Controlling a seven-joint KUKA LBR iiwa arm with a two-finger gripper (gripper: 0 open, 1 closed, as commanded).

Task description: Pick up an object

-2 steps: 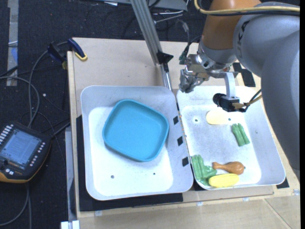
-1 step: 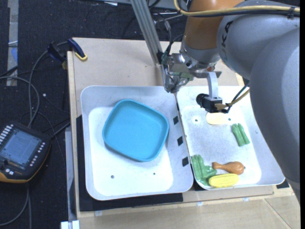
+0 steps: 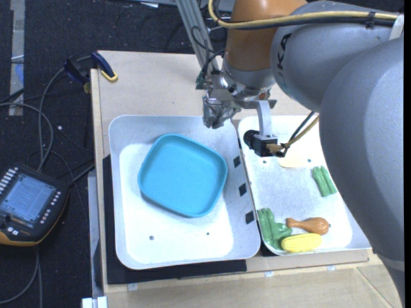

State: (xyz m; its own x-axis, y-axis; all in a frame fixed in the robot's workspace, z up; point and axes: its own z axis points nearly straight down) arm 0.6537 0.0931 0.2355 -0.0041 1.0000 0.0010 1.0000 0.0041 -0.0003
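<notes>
Our claw [image 3: 216, 115] hangs over the far rim of the left bin [image 3: 122, 172], above the blue plate [image 3: 183, 175]; we cannot tell how it is set. The plate is wide and shallow, so a descent here may slip off its edge. The toy drumstick [image 3: 309, 224] and yellow corn [image 3: 300, 242] lie well apart in the right bin [image 3: 292, 191].

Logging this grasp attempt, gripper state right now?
Gripper: cannot be told from this angle; it hangs over the left bin's far edge, beyond the blue plate.
</notes>
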